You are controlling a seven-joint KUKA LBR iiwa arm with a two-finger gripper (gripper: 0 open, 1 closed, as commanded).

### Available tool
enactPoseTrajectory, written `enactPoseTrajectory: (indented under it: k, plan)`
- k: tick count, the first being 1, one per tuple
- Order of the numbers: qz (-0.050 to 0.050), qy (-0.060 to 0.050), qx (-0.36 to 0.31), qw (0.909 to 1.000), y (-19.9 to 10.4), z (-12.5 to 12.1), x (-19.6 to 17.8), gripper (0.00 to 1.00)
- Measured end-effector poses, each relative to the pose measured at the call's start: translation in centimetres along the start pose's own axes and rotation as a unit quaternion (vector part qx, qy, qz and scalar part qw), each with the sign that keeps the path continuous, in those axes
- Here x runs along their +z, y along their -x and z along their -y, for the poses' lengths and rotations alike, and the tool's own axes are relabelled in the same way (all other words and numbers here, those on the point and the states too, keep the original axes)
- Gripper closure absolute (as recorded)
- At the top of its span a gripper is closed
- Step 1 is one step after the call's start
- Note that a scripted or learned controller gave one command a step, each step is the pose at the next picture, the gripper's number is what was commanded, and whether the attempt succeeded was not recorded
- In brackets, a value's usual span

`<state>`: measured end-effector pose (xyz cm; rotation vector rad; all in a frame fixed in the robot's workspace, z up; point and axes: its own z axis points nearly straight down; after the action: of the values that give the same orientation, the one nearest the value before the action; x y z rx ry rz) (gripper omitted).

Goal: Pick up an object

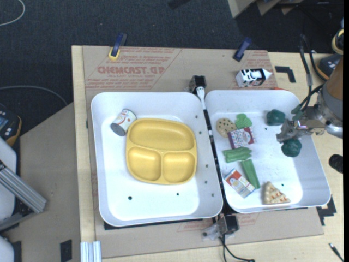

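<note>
Green is what matters here: a dark green round toy (292,147) lies in the right bin (313,187), just below the gripper (289,127). Can't tell the gripper's state. I'd drop straight down, centred on that toy, before squeezing.

The gripper (289,131) hangs over the right bin (311,184) near its right edge, just above a dark green object (292,147). A yellow divided plate (161,150) fills the left bin's (103,146) middle, a small can (122,121) at its upper-left corner.
</note>
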<state>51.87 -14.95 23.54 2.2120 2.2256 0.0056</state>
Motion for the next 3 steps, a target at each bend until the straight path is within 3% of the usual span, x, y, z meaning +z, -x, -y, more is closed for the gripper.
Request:
enactPoseTrajectory:
  k: [3]
  plan:
    - [-0.001,0.000,0.000,1.0000,-16.2,-5.4,0.1,1.00]
